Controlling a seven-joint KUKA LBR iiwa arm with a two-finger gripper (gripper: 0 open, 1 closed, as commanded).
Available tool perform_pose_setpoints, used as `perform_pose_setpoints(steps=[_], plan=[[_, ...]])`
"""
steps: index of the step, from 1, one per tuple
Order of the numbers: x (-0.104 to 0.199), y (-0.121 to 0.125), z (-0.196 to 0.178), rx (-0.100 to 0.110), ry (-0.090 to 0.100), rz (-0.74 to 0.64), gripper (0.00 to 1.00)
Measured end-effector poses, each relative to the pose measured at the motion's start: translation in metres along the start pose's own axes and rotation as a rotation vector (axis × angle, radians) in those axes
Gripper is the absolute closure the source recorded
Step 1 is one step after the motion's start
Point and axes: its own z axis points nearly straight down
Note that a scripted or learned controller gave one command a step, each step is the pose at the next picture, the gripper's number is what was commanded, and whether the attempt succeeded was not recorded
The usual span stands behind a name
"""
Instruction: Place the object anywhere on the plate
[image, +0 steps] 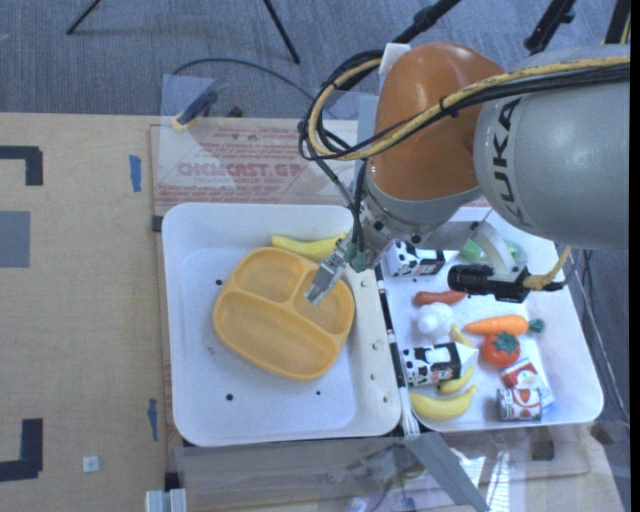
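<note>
Your jaws (322, 284) sit over the plate's (283, 325) upper-right compartment; can't tell if open or closed, nothing visibly held. A banana (305, 244) lies in the left bin (190, 330) touching the plate's top rim. Other toys sit in the right bin (580, 385).

- Two shallow white bins: left bin (190, 330), right bin (580, 380).
- One yellow divided plate (270, 325), three compartments.
- Three bananas: one (300, 244) beside the plate, two (440, 404) (461, 336) in the right bin.
- Two cow-patterned cartons (432, 363) (410, 261).
- One carrot (495, 325).
- One tomato (501, 348).
- One white ball (434, 322).
- One red-and-white can (522, 390).
</note>
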Motion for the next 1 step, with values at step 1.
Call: perform_pose_setpoints(steps=[1], plan=[[-0.0003, 0.0012, -0.0106, -0.003, -0.002, -0.001, 1.00]])
